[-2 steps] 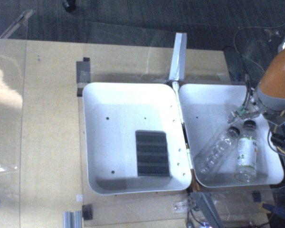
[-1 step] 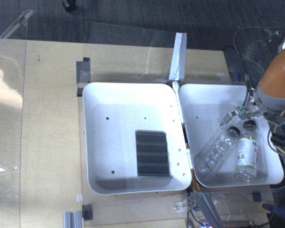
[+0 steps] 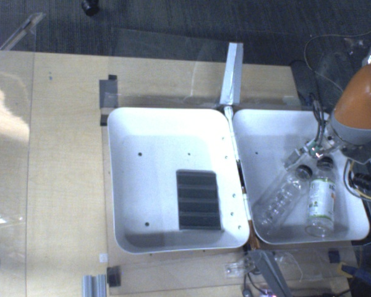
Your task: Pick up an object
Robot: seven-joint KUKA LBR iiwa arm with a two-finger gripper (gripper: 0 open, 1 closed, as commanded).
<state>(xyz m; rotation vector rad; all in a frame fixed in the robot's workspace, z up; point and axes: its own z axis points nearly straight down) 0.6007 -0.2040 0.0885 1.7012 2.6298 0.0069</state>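
Two shallow white bins sit side by side on the pale wooden desk (image 3: 62, 184). The left bin (image 3: 130, 166) carries a dark ribbed rectangular block (image 3: 198, 199) toward 5 o'clock of its floor. The right bin (image 3: 266, 135) holds two clear plastic bottles: one lying aslant (image 3: 283, 193), one with a white label (image 3: 320, 202) just beside it at 3 o'clock. The gripper (image 3: 316, 150) hangs over their caps; whether it is spread or pressed together cannot be told.
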